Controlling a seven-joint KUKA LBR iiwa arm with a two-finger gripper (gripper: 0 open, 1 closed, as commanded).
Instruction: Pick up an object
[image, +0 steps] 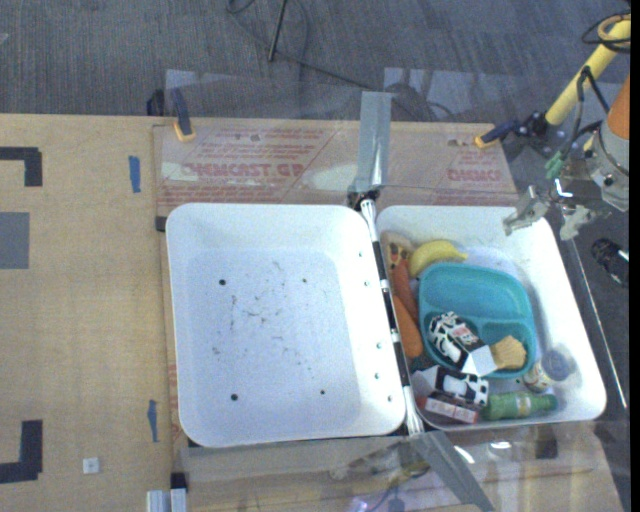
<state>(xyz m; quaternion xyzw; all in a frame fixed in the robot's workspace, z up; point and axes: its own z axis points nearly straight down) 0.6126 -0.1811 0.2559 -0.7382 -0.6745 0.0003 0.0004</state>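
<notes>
The right bin (585, 360) holds a heap of small things. A yellow banana (436, 254) lies at its far side, beside a teal divided tray (478, 300). An orange carrot (405, 318) runs along the bin's left wall. A black-and-white cow toy (450, 336) and a tan cracker (509, 351) rest on the tray. A green bottle (520, 405) and a red-and-white box (450, 408) lie at the near edge. My gripper (547, 218) hangs above the bin's far right corner, open, with nothing between its fingers.
The left bin (270, 330) sits beside the right one, sharing a middle wall. Behind both bins lies a cardboard sheet (260, 165) with an orange clamp (182, 128). A grey strut (372, 140) rises behind the divide. Yellow cabling (575, 85) hangs at the far right.
</notes>
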